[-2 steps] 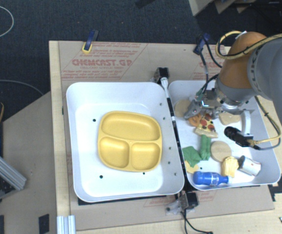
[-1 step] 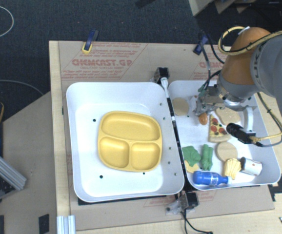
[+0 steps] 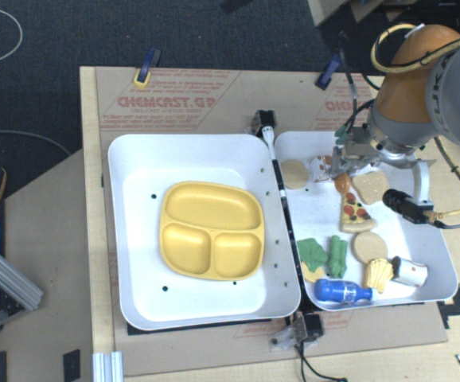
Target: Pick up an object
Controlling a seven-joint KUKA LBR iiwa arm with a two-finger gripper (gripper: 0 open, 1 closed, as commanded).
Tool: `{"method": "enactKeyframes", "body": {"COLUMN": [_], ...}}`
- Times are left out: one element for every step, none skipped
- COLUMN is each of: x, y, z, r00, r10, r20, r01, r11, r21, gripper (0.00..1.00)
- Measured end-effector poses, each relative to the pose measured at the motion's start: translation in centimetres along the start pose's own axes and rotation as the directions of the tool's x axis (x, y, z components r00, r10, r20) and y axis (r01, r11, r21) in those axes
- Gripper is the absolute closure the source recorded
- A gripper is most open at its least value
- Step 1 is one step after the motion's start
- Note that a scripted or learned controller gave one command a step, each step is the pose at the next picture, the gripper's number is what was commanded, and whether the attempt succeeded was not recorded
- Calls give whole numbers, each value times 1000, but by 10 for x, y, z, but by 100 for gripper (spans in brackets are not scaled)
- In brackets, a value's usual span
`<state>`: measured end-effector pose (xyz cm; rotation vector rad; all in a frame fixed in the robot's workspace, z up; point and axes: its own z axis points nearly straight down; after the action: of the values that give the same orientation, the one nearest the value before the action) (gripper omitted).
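my claw sits low in the right bin by a small toy figure; i cannot tell its grip state. the yellow tray fills the left bin.

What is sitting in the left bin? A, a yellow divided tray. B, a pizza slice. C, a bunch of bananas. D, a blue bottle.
A: the yellow divided tray lies alone in the left bin, while the blue bottle and the pizza slice sit in the right bin.
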<state>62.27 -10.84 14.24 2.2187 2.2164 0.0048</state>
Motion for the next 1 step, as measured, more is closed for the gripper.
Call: {"method": "enactKeyframes", "body": {"x": [-10], "y": [-1], "z": [-56], "r00": [1000], "r10": [-1], "r20": [1], "r01": [1], "r11": [1000], "r21": [-2], "gripper": [100]}}
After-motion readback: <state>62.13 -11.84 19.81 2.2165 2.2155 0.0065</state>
